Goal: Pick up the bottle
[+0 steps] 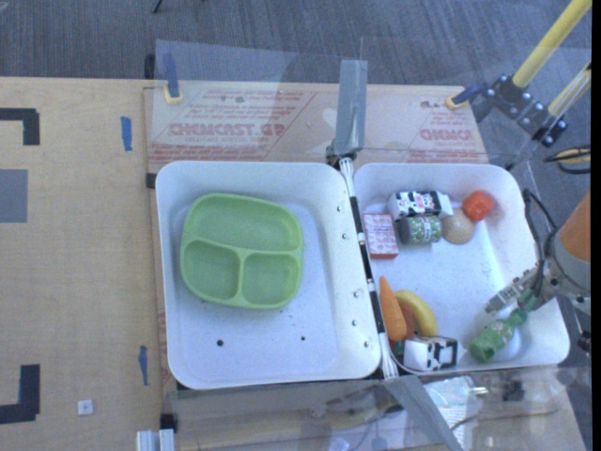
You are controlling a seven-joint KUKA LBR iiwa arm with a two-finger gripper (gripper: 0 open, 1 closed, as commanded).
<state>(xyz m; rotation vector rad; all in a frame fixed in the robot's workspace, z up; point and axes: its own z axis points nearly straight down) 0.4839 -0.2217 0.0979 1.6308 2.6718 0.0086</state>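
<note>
The green bottle [492,337] lies tilted in the front right corner of the right bin [451,271], with its neck pointing up and right. My gripper [514,296] reaches in from the right edge and hangs just above and behind the bottle's upper end. Whether it touches the bottle is unclear. The arm's orange band [577,238] shows at the right edge.
The right bin also holds a black-and-white carton [420,202], a dark can [420,229], a red box [380,235], a red ball [478,205], a carrot [394,310], a banana [419,311] and a cow-print carton [432,351]. A green divided plate [242,250] lies in the left bin [282,346].
</note>
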